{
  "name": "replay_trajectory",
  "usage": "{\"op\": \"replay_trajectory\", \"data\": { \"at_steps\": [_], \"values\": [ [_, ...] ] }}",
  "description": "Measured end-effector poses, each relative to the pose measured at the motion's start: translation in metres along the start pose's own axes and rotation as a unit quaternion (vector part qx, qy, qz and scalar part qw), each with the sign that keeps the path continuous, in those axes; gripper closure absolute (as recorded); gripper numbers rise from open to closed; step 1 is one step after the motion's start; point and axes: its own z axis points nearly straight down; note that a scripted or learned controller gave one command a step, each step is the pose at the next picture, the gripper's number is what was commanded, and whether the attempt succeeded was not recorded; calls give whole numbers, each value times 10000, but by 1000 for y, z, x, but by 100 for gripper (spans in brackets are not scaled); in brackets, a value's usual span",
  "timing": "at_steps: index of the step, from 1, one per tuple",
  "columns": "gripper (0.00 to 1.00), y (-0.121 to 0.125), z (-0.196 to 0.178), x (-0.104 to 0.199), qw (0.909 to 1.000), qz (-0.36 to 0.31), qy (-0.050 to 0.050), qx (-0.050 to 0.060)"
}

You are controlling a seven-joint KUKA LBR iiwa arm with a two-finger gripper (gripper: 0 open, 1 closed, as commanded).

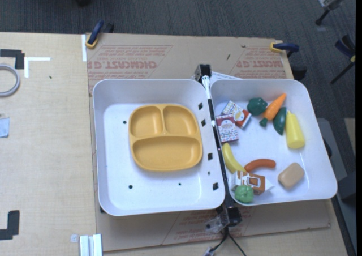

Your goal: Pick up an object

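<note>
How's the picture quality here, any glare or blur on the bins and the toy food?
Camera view: lighting is even and soft, with faint shadows under the yellow plate in the left bin. The white right bin looks bright but not blown out. Small packets are too soft to read; the carrot and banana stay recognisable.

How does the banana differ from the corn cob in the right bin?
The banana is curved and slim and lies against the bin's left wall; the corn cob is straight and thicker and lies toward the right side. The banana sits by the red sausage; the corn cob sits beside the carrot. Both are yellow and lie flat.
</note>
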Motion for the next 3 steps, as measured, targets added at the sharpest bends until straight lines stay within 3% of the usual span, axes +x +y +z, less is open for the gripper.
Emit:
{"op": "replay_trajectory", "data": {
  "at_steps": [1,2,3],
  "values": [
    [100,-32,164,-26,9946,-1034,1,2],
    [100,-31,336,7,9562,-2927,7,0],
    [100,-14,349,107,9858,-1677,7,4]
  ]
}}
